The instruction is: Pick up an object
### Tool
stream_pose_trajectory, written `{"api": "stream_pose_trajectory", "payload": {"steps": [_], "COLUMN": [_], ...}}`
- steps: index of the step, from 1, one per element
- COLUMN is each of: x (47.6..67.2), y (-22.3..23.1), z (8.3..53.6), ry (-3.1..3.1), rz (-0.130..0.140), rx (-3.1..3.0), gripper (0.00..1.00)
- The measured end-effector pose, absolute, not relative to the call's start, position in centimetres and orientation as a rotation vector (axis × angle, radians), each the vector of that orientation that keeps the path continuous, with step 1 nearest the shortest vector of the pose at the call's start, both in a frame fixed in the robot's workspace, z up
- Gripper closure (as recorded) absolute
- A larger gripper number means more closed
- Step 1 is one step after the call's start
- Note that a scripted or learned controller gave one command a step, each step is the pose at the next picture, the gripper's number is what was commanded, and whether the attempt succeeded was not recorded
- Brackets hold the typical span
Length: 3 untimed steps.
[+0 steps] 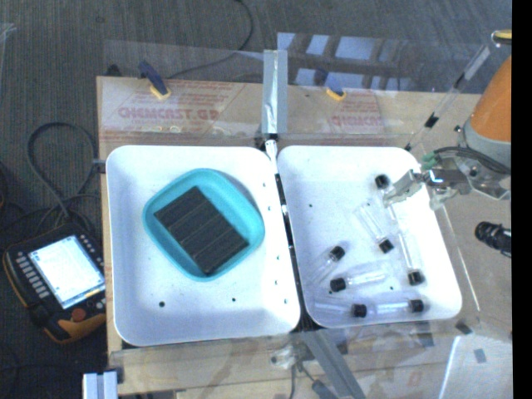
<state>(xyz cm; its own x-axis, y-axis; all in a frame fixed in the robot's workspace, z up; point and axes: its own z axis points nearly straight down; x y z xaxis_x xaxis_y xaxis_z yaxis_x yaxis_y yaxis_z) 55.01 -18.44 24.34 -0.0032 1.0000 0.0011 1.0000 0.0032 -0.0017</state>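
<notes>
Frankly, your biggest risk sits in the right-hand shallow white bin: the clear plastic tubes with black caps are see-through, slim and round, so they could roll or squirt out from between closing fingers, and two of them lie just beside each other near the front wall, where a grab may nudge both and catch neither. The two-finger gripper hangs at the far right corner of that bin, next to a capped tube by the back wall; from this slanted view you cannot tell whether its fingers are apart or together, and nothing can be seen between them, so don't count anything as held. Working that close to the bin's rim, a descent might also clip the wall. The left-hand shallow white bin carries a light blue rounded tray with a dark ribbed rectangular pad lying in it, well apart from the arm.
</notes>
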Motion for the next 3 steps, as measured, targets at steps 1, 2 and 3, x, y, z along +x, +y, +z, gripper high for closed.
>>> {"api": "stream_pose_trajectory", "payload": {"steps": [1,2,3], "x": [52.0,53.8,53.7], "y": [-20.2,-21.4,-21.4], "z": [14.8,9.5,10.3], "ry": [-2.281,-2.356,-2.354], "rz": [0.001,-0.006,-0.004], "rx": [-2.157,-2.076,-2.076], "gripper": [0.0,0.0,1.0]}}
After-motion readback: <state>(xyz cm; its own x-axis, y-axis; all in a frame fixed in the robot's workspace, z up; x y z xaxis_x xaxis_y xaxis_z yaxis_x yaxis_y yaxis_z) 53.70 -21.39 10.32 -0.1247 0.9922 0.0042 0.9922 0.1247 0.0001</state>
